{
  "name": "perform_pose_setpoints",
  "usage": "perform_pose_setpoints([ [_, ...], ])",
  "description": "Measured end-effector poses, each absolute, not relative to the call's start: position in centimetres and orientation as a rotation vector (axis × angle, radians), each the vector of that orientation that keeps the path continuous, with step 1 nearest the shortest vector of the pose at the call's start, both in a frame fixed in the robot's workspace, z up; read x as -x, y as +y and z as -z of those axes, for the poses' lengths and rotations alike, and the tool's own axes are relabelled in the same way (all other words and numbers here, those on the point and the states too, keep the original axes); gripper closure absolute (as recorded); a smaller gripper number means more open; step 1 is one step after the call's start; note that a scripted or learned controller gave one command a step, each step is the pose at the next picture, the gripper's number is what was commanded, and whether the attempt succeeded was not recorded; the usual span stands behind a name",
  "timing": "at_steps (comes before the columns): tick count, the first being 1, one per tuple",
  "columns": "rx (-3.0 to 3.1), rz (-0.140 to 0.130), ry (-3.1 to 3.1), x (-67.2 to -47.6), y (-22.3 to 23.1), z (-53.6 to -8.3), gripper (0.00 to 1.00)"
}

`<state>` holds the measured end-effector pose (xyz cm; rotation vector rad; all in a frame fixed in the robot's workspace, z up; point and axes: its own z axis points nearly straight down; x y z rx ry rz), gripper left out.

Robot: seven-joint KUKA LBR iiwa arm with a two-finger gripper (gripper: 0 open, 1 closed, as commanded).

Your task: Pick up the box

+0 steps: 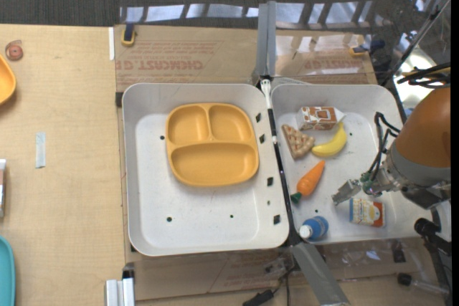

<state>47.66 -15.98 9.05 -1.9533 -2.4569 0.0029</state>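
Just beside gripper (pixel 349 191): box (pixel 367 212).

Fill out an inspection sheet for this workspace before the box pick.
Surface: two white bins side by side on cardboard.
Job's things: a brown box at the right bin's far side; a second small carton near the gripper.
Clutter: yellow divided plate in the left bin; banana, waffle wedge, carrot, blue-capped bottle in the right bin.
Gripper: gripper low over the right bin, beside the carton, holding nothing visible.
Cables: black cable by the arm.
Surroundings: wooden table at left.
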Motion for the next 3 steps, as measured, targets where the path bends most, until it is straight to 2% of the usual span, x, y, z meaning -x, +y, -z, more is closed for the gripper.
perform_pose_setpoints([
  [1, 1.984, -0.002, -2.436, -47.7, -20.2, -9.1, 0.0],
  [2, 1.89, -0.002, -2.505, -47.7, -15.8, -9.1, 0.0],
  [3, 1.907, 0.004, -2.491, -47.8, -21.7, -9.1, 0.0],
])
